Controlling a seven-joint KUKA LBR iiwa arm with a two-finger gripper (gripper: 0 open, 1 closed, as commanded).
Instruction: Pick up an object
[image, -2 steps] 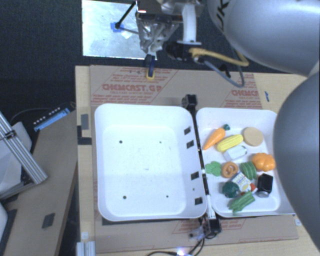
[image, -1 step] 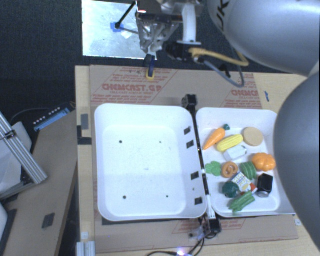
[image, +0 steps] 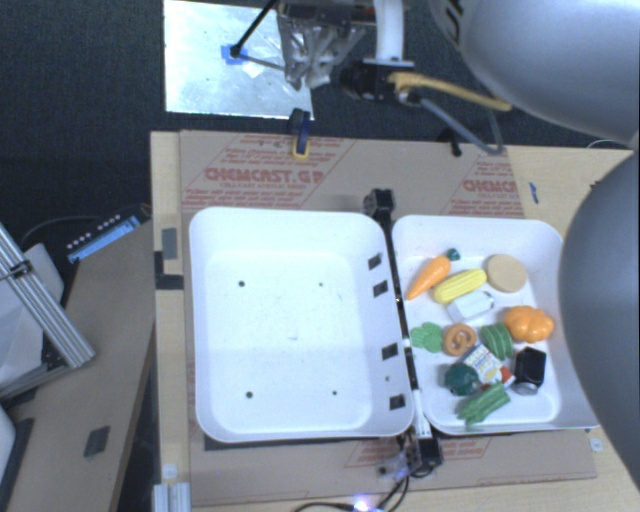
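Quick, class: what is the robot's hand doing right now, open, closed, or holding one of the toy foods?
Hand: raised beyond the bins' far edge, holding nothing visible; open or closed cannot be told.

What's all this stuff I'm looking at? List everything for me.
Bins: two, white, side by side on the bench.
Carrot: one, orange, right bin, top left.
Corn: one, yellow, beside the carrot.
Round biscuit: one, tan, right bin, top.
Orange pepper: one, right bin, right side.
Doughnut: one, brown, right bin, middle.
Green vegetables: several, right bin, lower half.
Black block: one, right bin, lower right.
Cardboard: one sheet, brown, under the bins.
Arm: one, grey, top right.
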